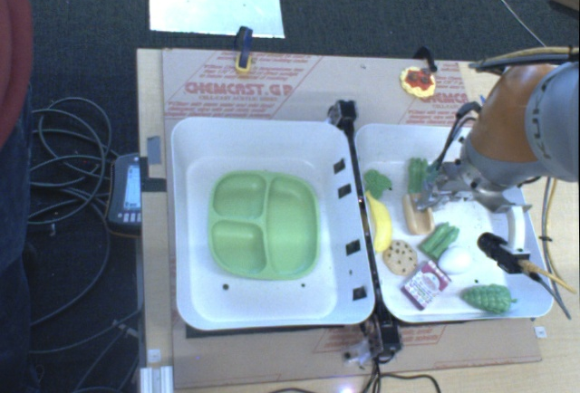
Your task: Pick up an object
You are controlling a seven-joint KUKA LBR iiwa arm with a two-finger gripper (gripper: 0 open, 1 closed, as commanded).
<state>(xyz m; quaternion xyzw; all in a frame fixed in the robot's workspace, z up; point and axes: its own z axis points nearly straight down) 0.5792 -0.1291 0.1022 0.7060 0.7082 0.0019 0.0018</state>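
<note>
Grey arm hides the right bin's far corner.

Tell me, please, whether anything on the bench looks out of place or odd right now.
One thing stands out: a small toy pizza lies on the bench board beyond the right bin, outside both bins, while the other toy foods, such as the banana and cookie, lie inside it.
</note>
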